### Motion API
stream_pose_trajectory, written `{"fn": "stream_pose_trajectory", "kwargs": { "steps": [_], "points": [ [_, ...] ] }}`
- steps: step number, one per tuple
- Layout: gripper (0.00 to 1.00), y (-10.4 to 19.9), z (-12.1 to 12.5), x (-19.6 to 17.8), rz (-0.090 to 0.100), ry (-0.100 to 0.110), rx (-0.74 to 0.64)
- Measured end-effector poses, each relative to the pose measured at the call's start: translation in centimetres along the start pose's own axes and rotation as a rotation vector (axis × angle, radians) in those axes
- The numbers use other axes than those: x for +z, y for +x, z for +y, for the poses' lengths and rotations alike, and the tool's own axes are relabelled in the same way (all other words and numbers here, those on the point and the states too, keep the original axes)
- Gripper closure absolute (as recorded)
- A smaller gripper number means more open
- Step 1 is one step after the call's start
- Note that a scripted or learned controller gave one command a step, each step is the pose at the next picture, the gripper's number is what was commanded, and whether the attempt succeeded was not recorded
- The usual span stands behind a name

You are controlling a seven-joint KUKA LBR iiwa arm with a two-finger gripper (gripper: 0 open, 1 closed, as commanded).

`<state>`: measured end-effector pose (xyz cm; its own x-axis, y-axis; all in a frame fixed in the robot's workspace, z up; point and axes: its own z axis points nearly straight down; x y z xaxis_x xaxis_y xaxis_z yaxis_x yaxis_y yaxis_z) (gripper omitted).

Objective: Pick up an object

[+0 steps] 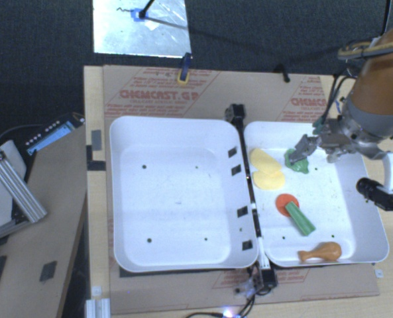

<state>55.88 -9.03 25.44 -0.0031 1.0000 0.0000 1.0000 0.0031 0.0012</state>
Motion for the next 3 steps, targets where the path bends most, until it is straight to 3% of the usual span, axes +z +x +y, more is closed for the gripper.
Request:
{"fn": "stream_pose_trajectory", "kwargs": {
  "steps": [1,2,3],
  "points": [
    [0.00,0.8,2.7,14.7,0.002,0.012,-0.001],
    [1.00,0.6,3.0,12.7,0.000,-0.002,0.001],
    [0.00,0.6,3.0,12.8,0.000,-0.002,0.001]
  ]
}}
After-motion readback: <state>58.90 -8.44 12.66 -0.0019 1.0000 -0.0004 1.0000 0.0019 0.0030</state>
